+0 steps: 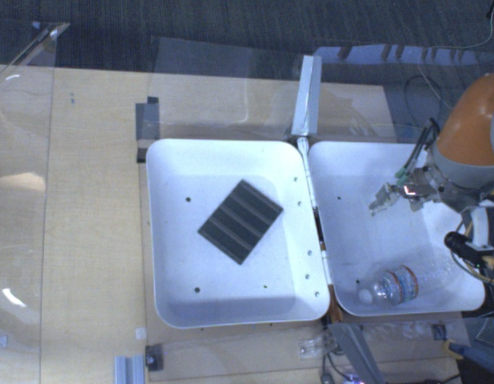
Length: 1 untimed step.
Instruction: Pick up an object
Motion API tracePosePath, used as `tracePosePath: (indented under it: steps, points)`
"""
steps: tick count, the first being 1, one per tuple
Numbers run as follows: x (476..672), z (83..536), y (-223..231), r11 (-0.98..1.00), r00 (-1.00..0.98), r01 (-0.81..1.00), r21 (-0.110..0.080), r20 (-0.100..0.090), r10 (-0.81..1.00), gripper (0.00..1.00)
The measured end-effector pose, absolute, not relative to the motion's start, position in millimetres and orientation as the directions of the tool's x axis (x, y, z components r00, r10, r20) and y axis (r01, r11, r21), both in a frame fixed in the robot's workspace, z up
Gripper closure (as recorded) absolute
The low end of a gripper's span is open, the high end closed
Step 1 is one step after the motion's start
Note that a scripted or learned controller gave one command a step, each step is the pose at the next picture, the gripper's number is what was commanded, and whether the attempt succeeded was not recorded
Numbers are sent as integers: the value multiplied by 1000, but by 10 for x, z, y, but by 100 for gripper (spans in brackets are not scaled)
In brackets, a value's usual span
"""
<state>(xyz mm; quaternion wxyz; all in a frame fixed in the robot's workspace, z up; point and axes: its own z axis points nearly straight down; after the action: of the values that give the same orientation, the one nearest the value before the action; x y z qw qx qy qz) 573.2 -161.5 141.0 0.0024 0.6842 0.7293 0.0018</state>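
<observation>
Near edge of bench (71, 238): some clear plastic bits and dark brackets below the bins, too small to ID, partly cut off by the frame bottom.

Right bin (343, 182): a clear plastic bottle (388, 286) lies on its side near the bin's near wall, white cap pointing left, red/blue label around its middle. Body is see-through so its outline blurs into the white floor; exact length hard to read. It's apart from the gripper, which sits farther back in the same bin.

Left bin (171, 214): a dark grey ribbed panel (241, 221) lies flat approx mid-bin, turned diagonally, touching no wall. Small dark dots on the floor of both bins, prob holes or screws, can't tell.

Gripper (384, 199) is over the right bin, mid-depth, toward the right side, pointing left. Fingers look thin and pale, blur together w/ the white bin behind; can't tell how far apart they stand. Nothing visibly between them.

Arm (471, 134): orange band and grey wrist enter from the right, cut off by frame edge; cables dangle by the wrist.

Far side: a tilted clear strip stands above the seam btw the bins.
</observation>
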Motion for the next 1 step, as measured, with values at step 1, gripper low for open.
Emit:
tracePosePath:
  steps: [1]
  points:
    - [5634, 896, -923, 7, -7, 1000, 11, 1, 1000, 0]
